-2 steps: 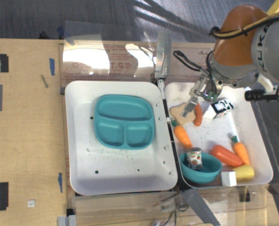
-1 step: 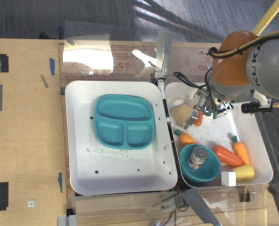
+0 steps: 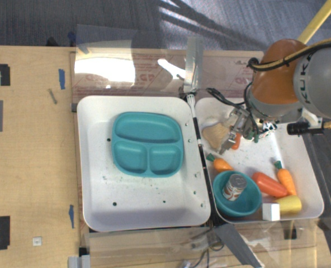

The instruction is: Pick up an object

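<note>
You see gripper low in right bin, near its back-left corner, over tan lump. Finger state: cannot tell (too blurred). Nothing visibly lifted; grasp and lift remain.

Two white bins of smooth, glossy-looking plastic sit on a matt, pale wood-look table. A teal tray shows a dull plastic finish. A shiny metal can stands in a teal bowl. The carrots look like smooth plastic.
</note>
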Available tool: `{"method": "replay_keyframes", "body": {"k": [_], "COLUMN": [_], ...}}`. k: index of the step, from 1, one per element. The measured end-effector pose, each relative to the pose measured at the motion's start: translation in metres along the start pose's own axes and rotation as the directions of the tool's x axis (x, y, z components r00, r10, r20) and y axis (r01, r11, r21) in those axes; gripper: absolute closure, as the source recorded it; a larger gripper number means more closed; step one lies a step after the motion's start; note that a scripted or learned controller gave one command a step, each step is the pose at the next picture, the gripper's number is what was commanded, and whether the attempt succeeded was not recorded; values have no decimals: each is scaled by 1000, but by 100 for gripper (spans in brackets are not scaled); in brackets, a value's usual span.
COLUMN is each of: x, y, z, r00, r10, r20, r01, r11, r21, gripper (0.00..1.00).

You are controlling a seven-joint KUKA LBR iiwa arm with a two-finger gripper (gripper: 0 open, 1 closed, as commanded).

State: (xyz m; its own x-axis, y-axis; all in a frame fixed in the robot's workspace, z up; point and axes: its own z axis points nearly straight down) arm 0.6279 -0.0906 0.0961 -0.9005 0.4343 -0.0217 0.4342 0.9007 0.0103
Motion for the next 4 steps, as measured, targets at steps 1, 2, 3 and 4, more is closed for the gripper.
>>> {"method": "replay_keyframes", "body": {"k": [1,2,3,4], "x": [16,53,13,49], "y": [-16,-36,-73,-129], "z": [1,4,6,5], "r00": [981,922,803,695], "r10": [195,388,596,719], "r20": [1,2,-8,-3], "r01": [-195,-388,-596,-719], "r11": [981,922,803,695], "r21": [2,8,12,16], "gripper": [0,0,0,0]}}
